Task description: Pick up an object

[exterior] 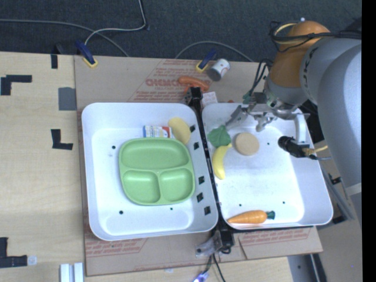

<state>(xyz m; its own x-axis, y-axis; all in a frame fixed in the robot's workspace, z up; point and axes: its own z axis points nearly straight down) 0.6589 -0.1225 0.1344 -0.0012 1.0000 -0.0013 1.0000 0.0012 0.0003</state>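
My gripper (pixel 254 115) hangs over the back of the right bin (pixel 305 200), just behind a round tan bun (pixel 247 144). A green leafy item (pixel 220 136) and a yellow banana (pixel 220 161) lie left of the bun, by the bin's left wall. An orange carrot (pixel 249 217) with a green tip rests along the front wall. In the left bin (pixel 100 157) sit a green divided plate (pixel 157 171), a yellow piece of fruit (pixel 180 129) and a small red-and-blue carton (pixel 155 132).
The grey arm with its orange band (pixel 299 51) fills the right side, and a black fitting (pixel 291 145) reaches over the right bin. Behind the bins lie an orange item (pixel 194 82), a small grey cylinder (pixel 218 69) and clamps (pixel 88 55).
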